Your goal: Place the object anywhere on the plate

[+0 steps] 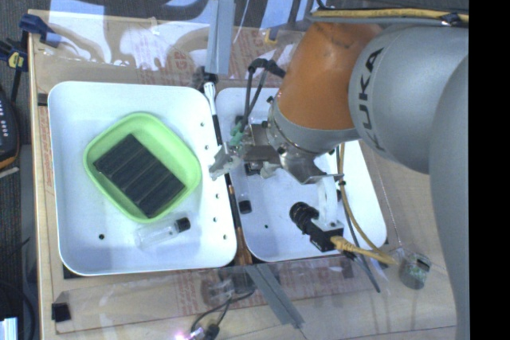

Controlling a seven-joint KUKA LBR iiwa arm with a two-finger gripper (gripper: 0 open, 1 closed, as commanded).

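My arm (406,91) comes in from the right and covers most of the right bin (267,244). The orange band (323,80) is above the wrist. My pincer (237,159) hangs approx. over the border between the two bins, at the left edge of the right bin. If it is released or clenched I cannot tell, the wrist hides it from this angle. I see nothing grasped in it.

The green plate (174,130) sits in the left bin (72,103), a bit left of the bin's centre. On the plate lies a dark ridged slab (137,169), flat, turned diagonal, and it takes most of the plate's inside. It is to the left of my pincer, apart from it, w/ the plate's right rim between us.

A small clear vial (162,232) w/ a black cap lies on its side on the floor of the left bin, just below the plate, not touching it as far as I see. The cap points to the right. The vial is lower-left of my pincer, well apart.

Which of the two is the task's object, I cannot say for sure.

In the right bin, a small black piece (245,207) lies below my pincer, near the bin's left wall. A yellow cable (368,252) runs over the bin's lower right corner to the worktop (143,52).
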